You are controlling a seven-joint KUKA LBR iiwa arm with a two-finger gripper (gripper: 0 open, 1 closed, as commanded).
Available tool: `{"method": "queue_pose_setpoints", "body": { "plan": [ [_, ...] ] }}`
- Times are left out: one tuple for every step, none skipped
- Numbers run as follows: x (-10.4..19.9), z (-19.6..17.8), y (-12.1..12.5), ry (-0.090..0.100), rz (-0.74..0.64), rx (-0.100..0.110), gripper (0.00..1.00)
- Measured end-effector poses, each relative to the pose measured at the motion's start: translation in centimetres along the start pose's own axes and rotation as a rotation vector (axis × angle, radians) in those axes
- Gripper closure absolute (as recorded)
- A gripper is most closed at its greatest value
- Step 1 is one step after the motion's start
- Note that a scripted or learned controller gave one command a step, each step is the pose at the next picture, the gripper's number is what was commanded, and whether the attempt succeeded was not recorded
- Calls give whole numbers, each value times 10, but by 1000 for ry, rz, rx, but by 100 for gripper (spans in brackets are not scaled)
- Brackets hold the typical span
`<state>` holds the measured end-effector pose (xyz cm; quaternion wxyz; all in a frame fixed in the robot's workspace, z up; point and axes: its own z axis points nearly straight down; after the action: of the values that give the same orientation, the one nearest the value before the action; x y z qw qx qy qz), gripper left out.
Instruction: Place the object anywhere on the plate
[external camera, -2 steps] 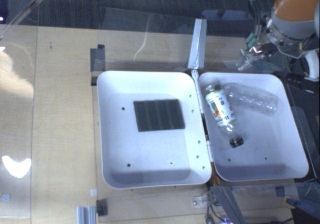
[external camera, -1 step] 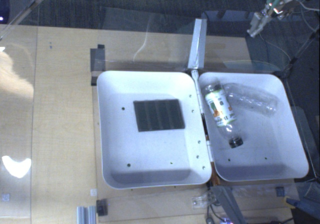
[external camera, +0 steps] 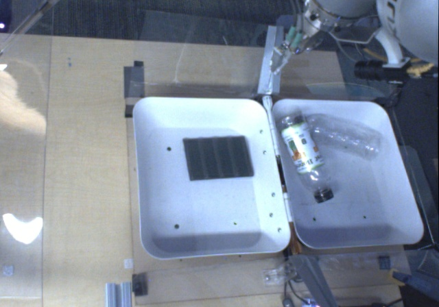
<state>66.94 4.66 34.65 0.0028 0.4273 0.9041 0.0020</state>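
Bottle (external camera: 303,153): lying in right bin (external camera: 384,223), not picked. Dark plate (external camera: 218,158): centre-left, bare. Gripper (external camera: 282,59): top centre, jaw state indiscernible. Task unstarted.

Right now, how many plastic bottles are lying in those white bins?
2, both in the right white bin: a clear labelled plastic bottle with a dark cap near its left wall, and a clear crumpled bottle beside it, toward the back.
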Motion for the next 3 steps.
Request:
{"method": "queue_pose_setpoints", "body": {
  "plan": [
    [6,-39,-1,-2,-248,-3,100],
    [8,-76,-4,-4,-505,-3,100],
    [3,22,-72,-1,-8,1,100]
  ]
}}
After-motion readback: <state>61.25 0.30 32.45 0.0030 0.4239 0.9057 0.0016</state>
